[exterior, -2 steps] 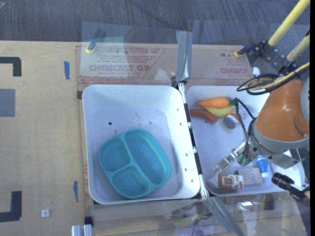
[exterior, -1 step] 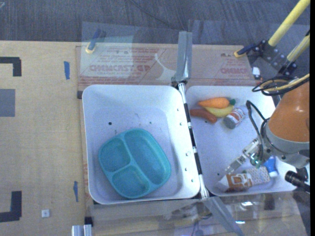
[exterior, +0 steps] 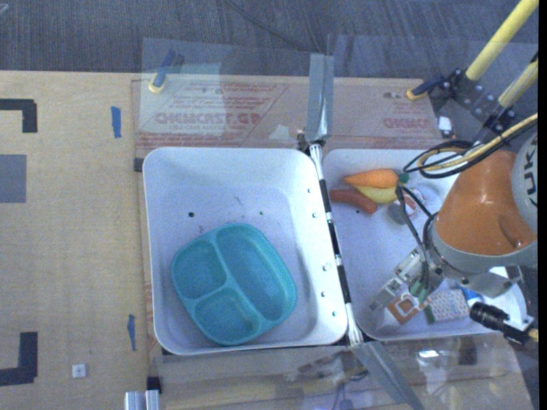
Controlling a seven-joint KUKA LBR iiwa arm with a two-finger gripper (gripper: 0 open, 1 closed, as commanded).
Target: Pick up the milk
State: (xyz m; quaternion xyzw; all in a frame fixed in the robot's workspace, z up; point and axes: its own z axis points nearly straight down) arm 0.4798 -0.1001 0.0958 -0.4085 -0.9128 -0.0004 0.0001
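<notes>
At the near edge of the right bin [exterior: 376, 254] we see the milk [exterior: 446, 304], a small carton with a white, speckled face and a blue patch, lying flat just under the arm's orange band [exterior: 483, 207]. Its long axis seems to run left-right (partly hidden). The end effector [exterior: 408, 287] hovers beside it; we cannot tell its state. Farther back lies a carrot [exterior: 373, 178].

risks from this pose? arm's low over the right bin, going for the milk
1. The gripper sits close to the right bin's front wall; a grasp there may clip the wall.
2. A small carton-like item, possibly the milk, lies partly under the wrist, so the camera can hardly confirm a grasp.
3. Loose cables hang over the carrot and could snag or drag it.
</notes>
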